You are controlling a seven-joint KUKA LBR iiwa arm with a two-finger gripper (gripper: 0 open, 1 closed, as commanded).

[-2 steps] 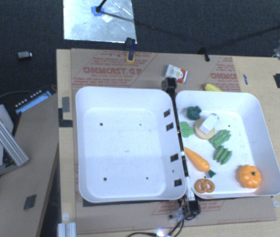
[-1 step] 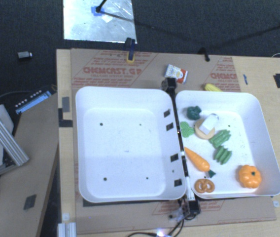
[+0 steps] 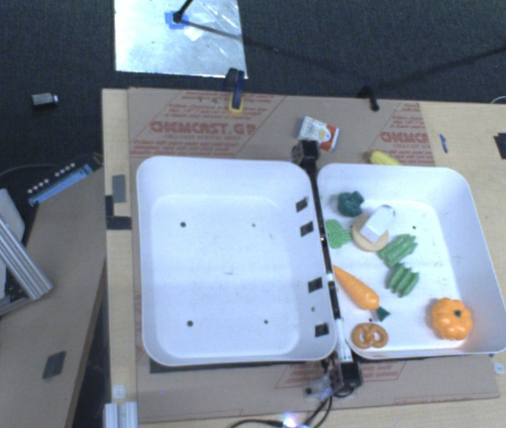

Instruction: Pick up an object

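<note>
From the camera view, two white bins sit side by side on a printed cardboard sheet (image 3: 199,123) that covers the worktop (image 3: 75,239). They touch along a middle seam with small dark clips, probably so neither slides when something is lifted. The left bin (image 3: 226,266) has a bare floor. The right bin (image 3: 477,239) carries all the toy food, so any pick has to be made there.

An orange pumpkin (image 3: 450,318) stands alone near the front right corner, well apart from its neighbours. I judge it the easiest target, though its round body may slip. A carrot (image 3: 356,287) lies at a slant close to the seam wall, with a pretzel (image 3: 369,334) just in front of it. That wall could crowd a finger coming down on either. Two green pods (image 3: 401,264) lie near each other in the middle of the bin. Behind them a tan disc (image 3: 366,235) carries a white piece (image 3: 378,225) on top, and a dark green lump (image 3: 350,203) sits just behind that. This cluster is tight, so a grasp there risks nudging several things.

A yellow item (image 3: 383,159) rests on the cardboard just outside the back rim. A small carton (image 3: 318,132) lies near the far end of the seam.

I cannot tell whether the tool is wide or narrow. Nothing in the bin looks lifted, so the pick seems not yet made.
</note>
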